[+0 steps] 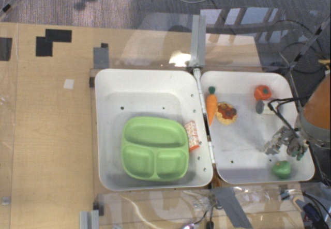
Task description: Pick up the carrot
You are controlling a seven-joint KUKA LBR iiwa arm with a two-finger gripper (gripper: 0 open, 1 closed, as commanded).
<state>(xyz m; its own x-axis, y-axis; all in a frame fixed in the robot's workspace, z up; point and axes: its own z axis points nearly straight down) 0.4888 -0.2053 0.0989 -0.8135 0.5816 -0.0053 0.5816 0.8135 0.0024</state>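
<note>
Toward the lower right of the frame, the end effector hangs over the right bin; how far open it is I cannot tell, and nothing shows in its grip. A green vegetable lies just below it. The carrot rests at that bin's upper left, against the dividing wall, beside a small pizza slice. Approaching well likely means crossing leftward, aligning across the carrot's width, clear of the wall.
</note>
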